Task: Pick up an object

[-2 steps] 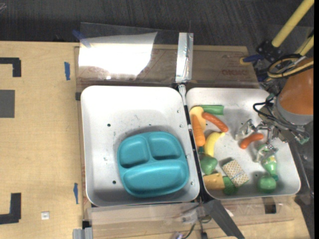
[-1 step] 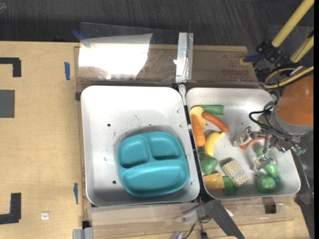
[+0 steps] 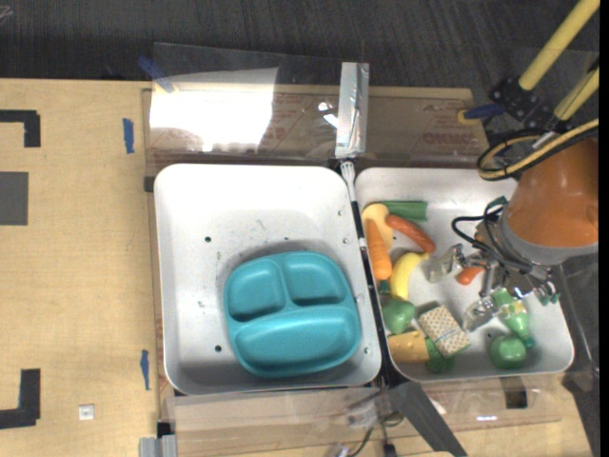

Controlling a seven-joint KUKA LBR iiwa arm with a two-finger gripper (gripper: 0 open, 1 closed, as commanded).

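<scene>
Far to the left of our gripper (image 3: pixel 476 288) sits the left bin (image 3: pixel 190 208), with a teal divided plate (image 3: pixel 292 312) lying in it, well apart from anything we mean to grasp. The work is in the right bin (image 3: pixel 447 181), where toy foods crowd together.

Just left of the gripper we see an orange carrot (image 3: pixel 379 248) along the bin's dividing wall, a red chili (image 3: pixel 411 232) and a green piece (image 3: pixel 407 208) above it, then a yellow banana (image 3: pixel 405 276), a green round piece (image 3: pixel 398 314), a yellow-orange piece (image 3: pixel 407 348) and a speckled beige block (image 3: pixel 443 327). A small orange-red piece (image 3: pixel 468 276) lies right at the gripper, and a green pepper-like piece (image 3: pixel 508 350) sits below and to its right.

To do this step well, we judge we should settle on one item standing a little free of its neighbours, centre over it, and close only once both sides are bracketed; the crowding makes a glancing grasp likely.

Our arm reaches in from the right, the orange band (image 3: pixel 561 198) above the wrist, the tool pointing down into the bin. We cannot tell how the gripper is set, nor that it holds anything.
</scene>
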